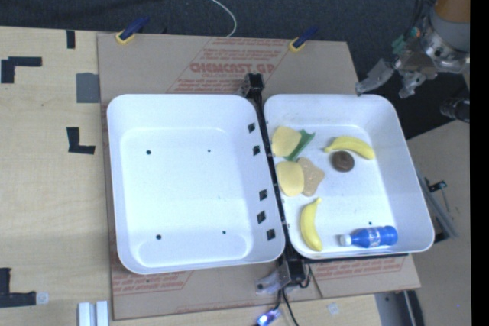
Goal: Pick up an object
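The claw [388, 80] hangs off the right bin's [405, 164] top right corner, over the dark floor, with its two fingers spread wide and nothing between them. In the right bin, one banana [352, 146] lies near the middle with a brown round thing [341, 161] just below it. A second banana [309, 224] lies near the front edge, beside a blue bottle [370, 237] on its side. Two pale yellow lumps [288, 160] sit by the left wall, a green bit [304, 140] and a tan piece [312, 176] touching them. The left bin [183, 179] sits alongside.
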Robot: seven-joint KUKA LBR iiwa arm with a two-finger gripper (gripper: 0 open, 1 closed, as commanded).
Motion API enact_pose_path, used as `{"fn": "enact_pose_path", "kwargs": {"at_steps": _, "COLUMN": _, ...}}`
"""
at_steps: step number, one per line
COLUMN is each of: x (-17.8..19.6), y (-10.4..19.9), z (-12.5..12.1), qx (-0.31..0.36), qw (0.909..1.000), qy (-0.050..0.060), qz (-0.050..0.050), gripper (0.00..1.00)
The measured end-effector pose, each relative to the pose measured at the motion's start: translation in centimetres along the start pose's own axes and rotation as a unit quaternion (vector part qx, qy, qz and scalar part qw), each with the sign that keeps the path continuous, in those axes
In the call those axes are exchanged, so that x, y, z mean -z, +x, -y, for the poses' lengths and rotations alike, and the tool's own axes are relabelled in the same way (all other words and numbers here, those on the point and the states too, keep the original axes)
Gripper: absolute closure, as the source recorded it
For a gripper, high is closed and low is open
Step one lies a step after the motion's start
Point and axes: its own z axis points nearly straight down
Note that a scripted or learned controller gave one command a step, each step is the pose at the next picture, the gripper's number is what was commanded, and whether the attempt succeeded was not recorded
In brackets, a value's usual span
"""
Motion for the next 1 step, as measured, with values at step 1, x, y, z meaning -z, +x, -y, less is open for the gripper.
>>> {"fn": "enact_pose_path", "kwargs": {"at_steps": 1, "x": -18.68, "y": 0.57, "z": -0.29, "qx": 0.001, "qw": 1.0000, "qy": 0.005, "qz": -0.001, "gripper": 0.00}}
